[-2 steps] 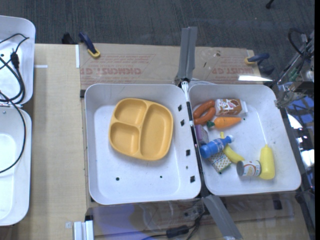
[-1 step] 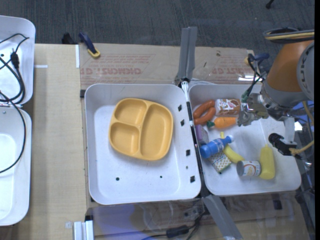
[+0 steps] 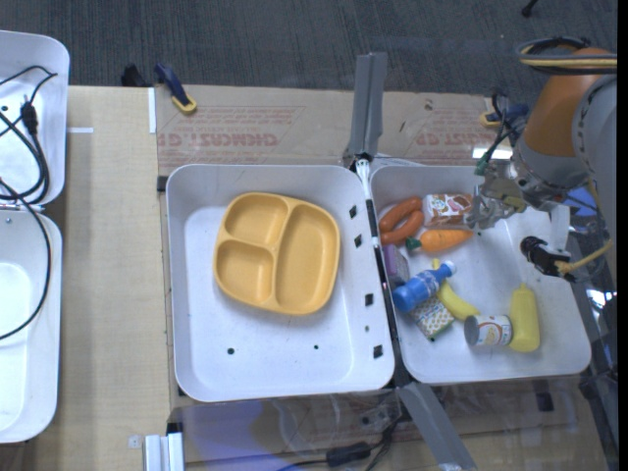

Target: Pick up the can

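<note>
The can is small and silver with a pale label. It lies on its side near the front of the right bin, touching a yellow squeeze bottle. My gripper hangs over the back of that bin, beside a red-and-white packet and an orange carrot. It is well behind the can and nothing shows between its tips.
The right bin also holds a sausage, a blue bottle, a banana and a small patterned packet. In the left bin lies a yellow divided plate. A grey divider rises between the bins.
</note>
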Controlling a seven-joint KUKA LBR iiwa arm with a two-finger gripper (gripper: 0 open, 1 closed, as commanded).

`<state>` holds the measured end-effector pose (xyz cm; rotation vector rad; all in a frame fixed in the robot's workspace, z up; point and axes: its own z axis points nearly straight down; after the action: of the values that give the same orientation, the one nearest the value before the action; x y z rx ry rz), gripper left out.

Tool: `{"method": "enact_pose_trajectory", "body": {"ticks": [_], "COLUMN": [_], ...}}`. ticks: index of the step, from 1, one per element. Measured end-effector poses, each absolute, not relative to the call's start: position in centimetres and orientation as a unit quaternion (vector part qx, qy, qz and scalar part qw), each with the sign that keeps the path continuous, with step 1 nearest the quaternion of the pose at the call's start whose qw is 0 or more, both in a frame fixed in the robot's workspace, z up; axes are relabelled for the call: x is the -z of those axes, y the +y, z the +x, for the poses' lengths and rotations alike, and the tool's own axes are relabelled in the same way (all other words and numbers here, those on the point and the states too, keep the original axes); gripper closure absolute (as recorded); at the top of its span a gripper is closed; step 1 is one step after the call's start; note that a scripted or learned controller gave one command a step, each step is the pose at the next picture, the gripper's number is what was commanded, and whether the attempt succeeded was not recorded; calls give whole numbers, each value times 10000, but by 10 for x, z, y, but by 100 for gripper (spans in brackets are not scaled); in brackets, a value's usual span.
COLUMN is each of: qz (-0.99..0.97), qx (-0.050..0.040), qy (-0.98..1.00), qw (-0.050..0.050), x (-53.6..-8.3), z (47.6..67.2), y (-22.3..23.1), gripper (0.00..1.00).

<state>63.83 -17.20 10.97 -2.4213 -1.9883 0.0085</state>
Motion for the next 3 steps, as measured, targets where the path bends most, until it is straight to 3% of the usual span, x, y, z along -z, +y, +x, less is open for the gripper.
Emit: {"method": "enact_pose_trajectory", "body": {"ticks": [1, 2, 3], "qz": [-7659, -8588, -8391], "qx": [-8, -20, -7], "qy": [-6430, -5122, -5440], "qw": [-2, 18, 1], "x": [-204, -115, -177], "z": [603, 491, 491], "y": [-174, -163, -182], "gripper": [0, 0, 0]}}
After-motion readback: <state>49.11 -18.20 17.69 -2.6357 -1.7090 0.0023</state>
